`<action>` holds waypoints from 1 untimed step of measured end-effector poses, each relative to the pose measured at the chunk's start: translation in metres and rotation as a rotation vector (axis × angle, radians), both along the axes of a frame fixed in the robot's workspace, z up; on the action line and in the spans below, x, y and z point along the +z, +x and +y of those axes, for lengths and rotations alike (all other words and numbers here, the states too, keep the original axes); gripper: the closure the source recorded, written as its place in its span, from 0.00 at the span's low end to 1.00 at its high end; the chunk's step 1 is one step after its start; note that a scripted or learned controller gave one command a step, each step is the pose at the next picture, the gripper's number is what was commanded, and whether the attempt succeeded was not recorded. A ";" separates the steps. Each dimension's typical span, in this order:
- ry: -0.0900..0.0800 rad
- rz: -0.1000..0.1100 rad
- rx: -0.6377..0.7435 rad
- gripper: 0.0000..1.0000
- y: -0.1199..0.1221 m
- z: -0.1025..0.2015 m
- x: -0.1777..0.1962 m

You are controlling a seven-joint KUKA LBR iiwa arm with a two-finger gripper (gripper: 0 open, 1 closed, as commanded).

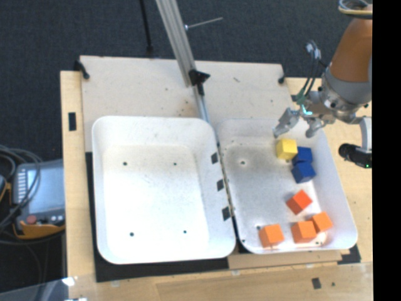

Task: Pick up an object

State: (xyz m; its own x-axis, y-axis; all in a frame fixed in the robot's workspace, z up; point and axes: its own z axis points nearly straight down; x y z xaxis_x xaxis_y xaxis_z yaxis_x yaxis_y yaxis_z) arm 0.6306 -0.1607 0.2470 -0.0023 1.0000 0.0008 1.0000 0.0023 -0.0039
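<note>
Jaws spread wide, holding nothing

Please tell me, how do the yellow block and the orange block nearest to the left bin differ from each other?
The yellow block lies at the far end of the right bin, just below the gripper; the orange block lies at the bin's near edge, far from the gripper. The yellow block touches a blue block; the orange block stands apart from its neighbours. Their colours differ. Both are small cubes of similar size in the same bin.
</note>
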 end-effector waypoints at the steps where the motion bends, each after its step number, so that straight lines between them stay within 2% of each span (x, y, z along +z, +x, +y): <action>1: -0.002 -0.004 0.002 0.00 0.001 0.000 0.003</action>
